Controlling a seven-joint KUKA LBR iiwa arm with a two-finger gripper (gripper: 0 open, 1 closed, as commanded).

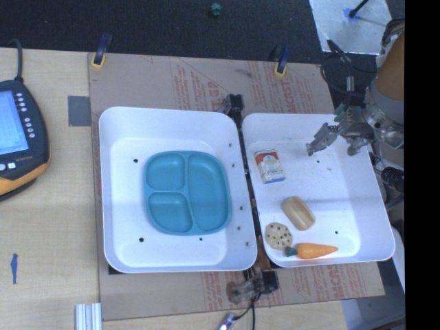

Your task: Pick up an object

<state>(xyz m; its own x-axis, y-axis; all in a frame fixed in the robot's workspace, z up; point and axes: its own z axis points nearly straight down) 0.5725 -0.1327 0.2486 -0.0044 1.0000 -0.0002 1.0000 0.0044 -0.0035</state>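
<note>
Grey two-finger gripper hangs over the upper right of the right shallow white bin, fingers spread wide apart — nothing between them, nothing touched. One fingertip points toward the bin's middle, the other sits nearer the right wall.

Candidate objects all lie left of and below the fingers. The small red-and-white carton is nearest, lying flat by the left wall, clear of the fingertip. The tan potato-shaped piece is further down, mid-bin. The round brown speckled cookie and the orange carrot with green top sit along the bottom edge, close together.

Open floor under the gripper and across the bin's right half — plenty of room. The left white bin holds a teal three-section plate, centred.
</note>
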